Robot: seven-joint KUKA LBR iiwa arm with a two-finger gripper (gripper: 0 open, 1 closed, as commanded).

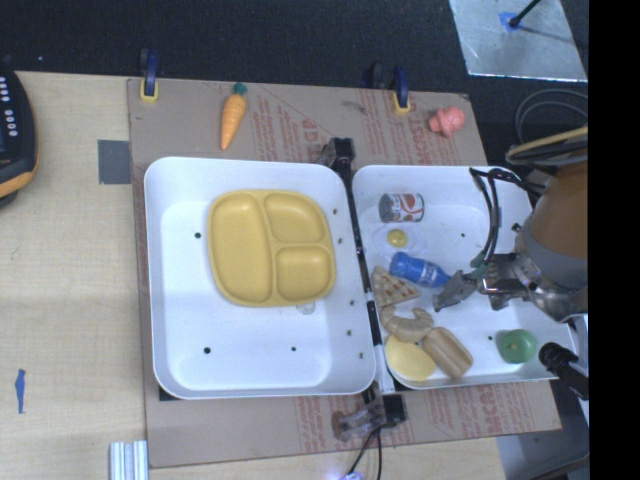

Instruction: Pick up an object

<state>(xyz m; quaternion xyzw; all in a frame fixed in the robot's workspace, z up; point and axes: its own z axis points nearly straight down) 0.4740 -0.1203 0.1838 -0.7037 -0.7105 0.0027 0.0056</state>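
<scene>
Gripper hangs low inside the right bin, its dark fingers slightly spread with nothing between them, tips just right of the blue bottle. Around it lie a red-and-white can, a small yellow piece, a waffle, a bread roll and a green item. A yellow divided plate sits in the left bin.

two shallow white plastic bins, smooth with a soft sheen | yellow divided plastic plate, smooth, matt | brown cardboard sheet under the bins, matt, printed | pale wood-grain bench top | blue plastic bottle, glossy | small printed can, shiny
</scene>
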